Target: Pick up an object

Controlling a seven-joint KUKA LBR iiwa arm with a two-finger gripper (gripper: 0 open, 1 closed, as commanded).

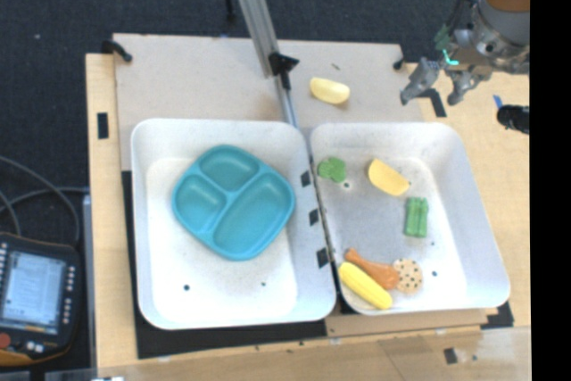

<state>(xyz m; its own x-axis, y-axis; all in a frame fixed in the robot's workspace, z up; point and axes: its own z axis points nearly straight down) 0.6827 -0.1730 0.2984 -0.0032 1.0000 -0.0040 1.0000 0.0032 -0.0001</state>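
My gripper hangs above the bench just beyond the far right corner of the right bin, its two fingers spread open with nothing between them. In that bin lie a green round piece, a yellow wedge, a green block, an orange carrot, a yellow corn cob and a speckled cookie. A yellow lemon-like piece rests on the bench behind the bins, left of the gripper.
The left bin holds a blue divided plate. A slanted metal rail runs from the top down to the gap between the bins. A screen pendant sits at the lower left, off the bench.
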